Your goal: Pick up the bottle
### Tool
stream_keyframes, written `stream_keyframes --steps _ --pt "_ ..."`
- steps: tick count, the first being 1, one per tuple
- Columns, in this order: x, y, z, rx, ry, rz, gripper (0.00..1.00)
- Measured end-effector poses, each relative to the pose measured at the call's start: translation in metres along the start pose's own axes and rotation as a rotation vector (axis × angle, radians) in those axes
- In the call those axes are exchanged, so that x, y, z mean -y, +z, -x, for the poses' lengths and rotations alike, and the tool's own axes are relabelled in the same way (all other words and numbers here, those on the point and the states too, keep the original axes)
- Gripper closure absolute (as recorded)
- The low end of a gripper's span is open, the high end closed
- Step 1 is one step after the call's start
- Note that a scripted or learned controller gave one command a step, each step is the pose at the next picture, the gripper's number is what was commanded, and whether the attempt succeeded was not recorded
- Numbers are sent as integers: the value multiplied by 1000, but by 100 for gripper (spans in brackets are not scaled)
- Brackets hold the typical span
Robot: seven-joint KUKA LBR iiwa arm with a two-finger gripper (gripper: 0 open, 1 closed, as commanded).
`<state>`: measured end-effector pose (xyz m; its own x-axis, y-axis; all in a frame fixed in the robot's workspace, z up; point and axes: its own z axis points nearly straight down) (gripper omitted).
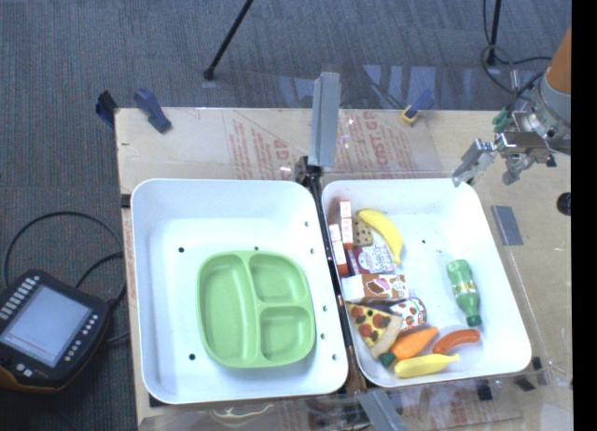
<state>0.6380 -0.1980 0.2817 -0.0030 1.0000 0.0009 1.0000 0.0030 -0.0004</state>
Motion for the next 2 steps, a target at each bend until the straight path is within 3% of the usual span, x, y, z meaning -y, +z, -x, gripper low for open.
stream_keyframes --steps 1,2 --pt "56 122 -6 -1 108 -3 0" --pt "67 196 6 -7 111 -6 0"
